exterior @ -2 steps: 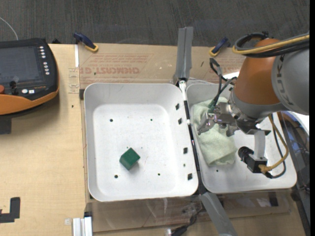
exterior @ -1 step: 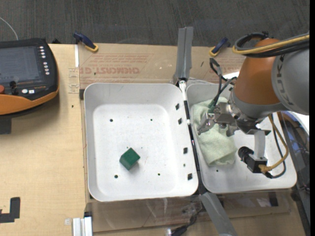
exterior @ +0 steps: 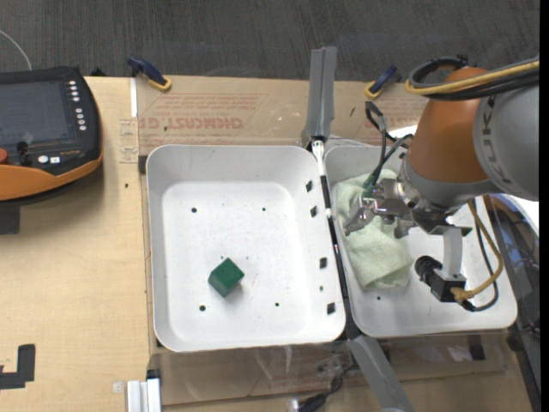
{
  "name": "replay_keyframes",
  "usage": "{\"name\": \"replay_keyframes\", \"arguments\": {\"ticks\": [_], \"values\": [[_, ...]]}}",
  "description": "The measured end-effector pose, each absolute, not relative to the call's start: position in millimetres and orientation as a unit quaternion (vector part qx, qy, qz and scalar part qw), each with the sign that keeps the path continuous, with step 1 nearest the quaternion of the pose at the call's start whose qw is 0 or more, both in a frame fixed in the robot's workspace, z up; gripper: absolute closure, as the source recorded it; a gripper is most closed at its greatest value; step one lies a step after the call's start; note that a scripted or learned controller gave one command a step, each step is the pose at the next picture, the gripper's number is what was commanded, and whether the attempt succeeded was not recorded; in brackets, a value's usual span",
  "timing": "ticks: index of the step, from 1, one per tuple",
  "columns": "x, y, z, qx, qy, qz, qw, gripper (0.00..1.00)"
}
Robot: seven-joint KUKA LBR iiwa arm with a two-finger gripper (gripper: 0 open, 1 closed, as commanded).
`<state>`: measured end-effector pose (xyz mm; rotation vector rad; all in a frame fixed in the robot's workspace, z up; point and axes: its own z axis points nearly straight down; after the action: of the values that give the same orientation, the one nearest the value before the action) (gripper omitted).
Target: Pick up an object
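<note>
A small green cube [exterior: 226, 277] lies in the left bin [exterior: 171, 230], toward its front. A pale green-white cloth [exterior: 373, 247] lies crumpled in the right bin [exterior: 480, 316], against its left side. My gripper [exterior: 371, 215] hangs over the top of the cloth, below the orange band of the arm. One metal finger [exterior: 356, 219] reaches down toward the cloth's upper left part. The arm's body hides the bin's back right part.
A teach pendant [exterior: 43, 131] rests on the bench at the far left. Two clamps [exterior: 150, 73] hold the cardboard at the back. A grey divider [exterior: 322, 84] stands between the bins. Cables [exterior: 480, 273] loop beside the wrist over the right bin.
</note>
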<state>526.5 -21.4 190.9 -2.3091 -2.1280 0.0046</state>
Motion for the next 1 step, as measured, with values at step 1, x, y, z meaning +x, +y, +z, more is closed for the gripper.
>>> {"name": "replay_keyframes", "arguments": {"ticks": [1], "values": [[526.5, -21.4, 190.9, -0.735, -0.678, 0.0015, 0.001, 0.00]]}}
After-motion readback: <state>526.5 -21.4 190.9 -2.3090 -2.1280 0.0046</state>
